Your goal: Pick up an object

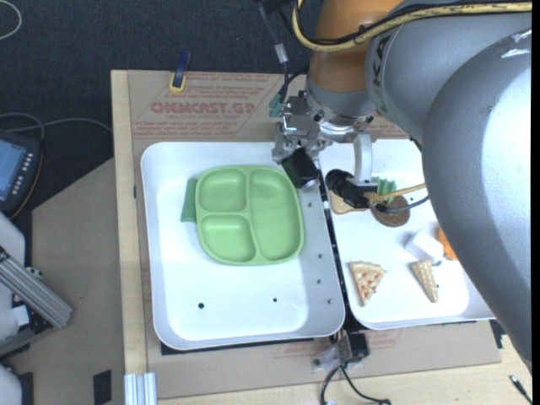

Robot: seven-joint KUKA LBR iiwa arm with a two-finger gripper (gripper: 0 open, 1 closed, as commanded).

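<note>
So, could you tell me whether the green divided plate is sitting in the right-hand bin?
No, the green divided plate lies in the left bin, while the pizza slice lies in the right one.

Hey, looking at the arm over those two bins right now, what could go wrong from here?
The gripper hangs right over the ridge where the two bins meet, so a descent might strike the rim instead of an object. The green plate in the left bin is wide and flat, likely hard to pinch. In the right bin, the wooden spoon lies among crowded items, so a grab there may catch the wrong thing.
</note>
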